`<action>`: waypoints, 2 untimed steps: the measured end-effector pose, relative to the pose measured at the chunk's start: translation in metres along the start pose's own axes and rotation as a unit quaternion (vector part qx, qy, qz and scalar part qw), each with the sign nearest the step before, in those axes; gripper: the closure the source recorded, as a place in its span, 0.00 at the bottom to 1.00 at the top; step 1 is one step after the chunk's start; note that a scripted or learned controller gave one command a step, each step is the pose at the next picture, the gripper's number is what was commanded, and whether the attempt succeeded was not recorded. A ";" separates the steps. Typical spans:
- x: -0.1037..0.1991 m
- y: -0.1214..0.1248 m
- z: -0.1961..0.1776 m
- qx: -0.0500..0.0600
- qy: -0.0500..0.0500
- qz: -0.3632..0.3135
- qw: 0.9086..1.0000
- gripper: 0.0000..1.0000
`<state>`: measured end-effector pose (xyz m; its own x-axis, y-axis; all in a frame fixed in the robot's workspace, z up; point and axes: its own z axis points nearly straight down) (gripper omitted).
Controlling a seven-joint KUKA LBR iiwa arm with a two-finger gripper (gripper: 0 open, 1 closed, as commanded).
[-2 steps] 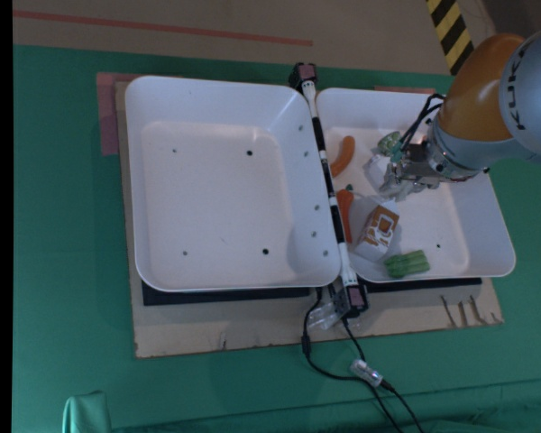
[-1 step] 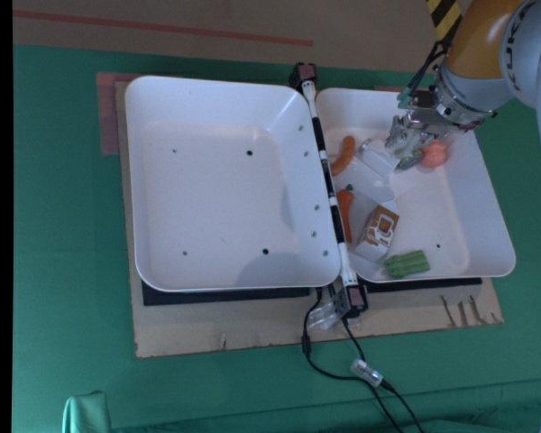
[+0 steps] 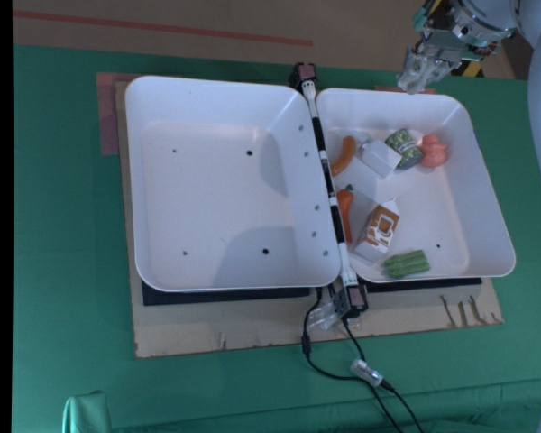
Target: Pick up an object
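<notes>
hovering above right bin's point(image 3: 487, 197) far rim, metal fingers point(image 3: 417, 78) together, gripping nothing.

place: robot lab | evidence: twin white bins point(image 3: 162, 93), green bench cloth point(image 3: 63, 242), loose cabling point(image 3: 343, 354)

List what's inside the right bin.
Right bin: sausage, carrot, two cartons, can, tomato, green beans. Anything beneath the cartons is covered.
</notes>
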<state>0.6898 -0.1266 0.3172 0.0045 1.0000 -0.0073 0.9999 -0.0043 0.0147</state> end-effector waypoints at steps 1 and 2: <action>-0.001 0.000 0.001 0.001 0.000 0.001 1.000 0.00; 0.020 0.007 0.115 0.011 -0.001 0.000 1.000 0.00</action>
<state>0.6983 -0.1077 0.2021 0.0048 1.0000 -0.0088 1.0000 -0.0049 -0.0079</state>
